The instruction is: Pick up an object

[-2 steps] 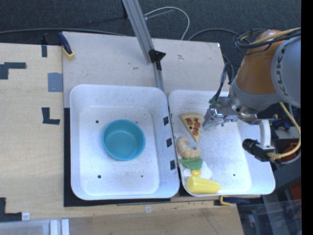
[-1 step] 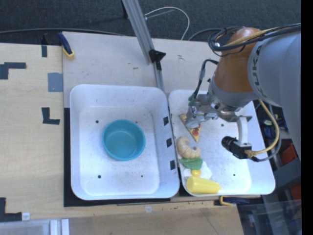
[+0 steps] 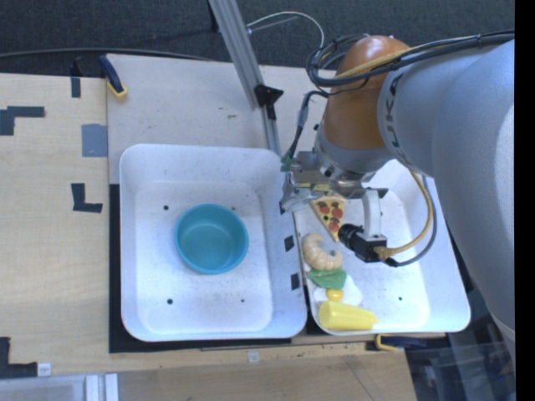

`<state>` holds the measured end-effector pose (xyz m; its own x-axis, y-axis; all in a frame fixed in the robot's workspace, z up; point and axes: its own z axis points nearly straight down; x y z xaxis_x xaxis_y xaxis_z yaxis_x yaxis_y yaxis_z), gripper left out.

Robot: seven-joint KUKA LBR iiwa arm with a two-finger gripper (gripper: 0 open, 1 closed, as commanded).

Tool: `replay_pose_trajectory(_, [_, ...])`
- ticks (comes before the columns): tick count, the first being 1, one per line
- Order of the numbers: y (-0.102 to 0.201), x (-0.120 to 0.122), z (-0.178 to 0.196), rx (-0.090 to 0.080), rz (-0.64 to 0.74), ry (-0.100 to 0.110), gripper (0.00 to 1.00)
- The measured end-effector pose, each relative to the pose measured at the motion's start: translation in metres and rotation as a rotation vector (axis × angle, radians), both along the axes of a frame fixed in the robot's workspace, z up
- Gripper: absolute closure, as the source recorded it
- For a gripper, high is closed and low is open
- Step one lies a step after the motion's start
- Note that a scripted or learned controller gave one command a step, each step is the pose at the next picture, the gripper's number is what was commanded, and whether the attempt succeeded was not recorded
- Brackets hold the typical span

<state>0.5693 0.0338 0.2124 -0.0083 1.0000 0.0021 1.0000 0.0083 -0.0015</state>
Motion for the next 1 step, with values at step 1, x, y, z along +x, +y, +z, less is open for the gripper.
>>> replay_pose_trajectory(1, [0.0531, 0.0127, 0.0004, 0.000, -0.001, 0.000, 1.00])
